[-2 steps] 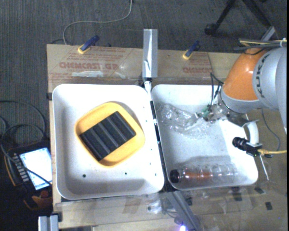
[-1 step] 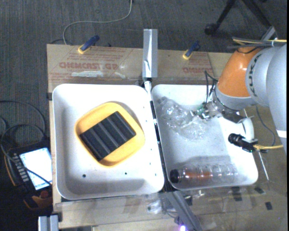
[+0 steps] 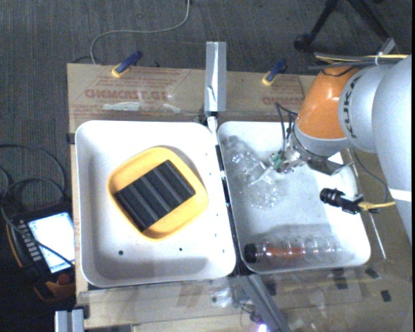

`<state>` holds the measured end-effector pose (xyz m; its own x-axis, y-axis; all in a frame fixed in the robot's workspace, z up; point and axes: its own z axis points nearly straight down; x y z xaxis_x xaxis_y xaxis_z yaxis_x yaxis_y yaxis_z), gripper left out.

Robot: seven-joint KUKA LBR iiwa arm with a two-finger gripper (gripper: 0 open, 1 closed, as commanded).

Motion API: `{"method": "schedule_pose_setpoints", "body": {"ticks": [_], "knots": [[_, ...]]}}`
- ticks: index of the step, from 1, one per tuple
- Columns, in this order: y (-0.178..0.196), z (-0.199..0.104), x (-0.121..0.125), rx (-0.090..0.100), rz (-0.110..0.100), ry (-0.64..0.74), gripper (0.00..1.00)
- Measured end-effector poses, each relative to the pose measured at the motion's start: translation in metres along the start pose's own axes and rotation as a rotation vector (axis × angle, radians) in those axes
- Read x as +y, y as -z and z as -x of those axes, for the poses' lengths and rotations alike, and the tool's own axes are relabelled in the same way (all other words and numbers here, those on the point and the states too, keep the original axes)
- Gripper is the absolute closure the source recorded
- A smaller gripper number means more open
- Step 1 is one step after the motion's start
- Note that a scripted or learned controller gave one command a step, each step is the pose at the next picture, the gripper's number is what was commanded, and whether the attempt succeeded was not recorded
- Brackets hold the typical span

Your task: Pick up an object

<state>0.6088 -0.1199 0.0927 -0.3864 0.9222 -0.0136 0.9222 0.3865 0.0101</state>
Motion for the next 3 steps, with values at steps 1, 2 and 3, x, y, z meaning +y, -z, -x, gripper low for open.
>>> {"method": "schedule_pose_setpoints", "body": {"ticks": [1,2,3], "knots": [[-0.001,0.011,0.062,0.008,-0.010,-0.034,0.00],[0.022,0.025,0.042,0.009,-0.014,-0.325,0.00],[0.001,0.002,0.047,-0.001,0.001,0.136,0.00]]}}
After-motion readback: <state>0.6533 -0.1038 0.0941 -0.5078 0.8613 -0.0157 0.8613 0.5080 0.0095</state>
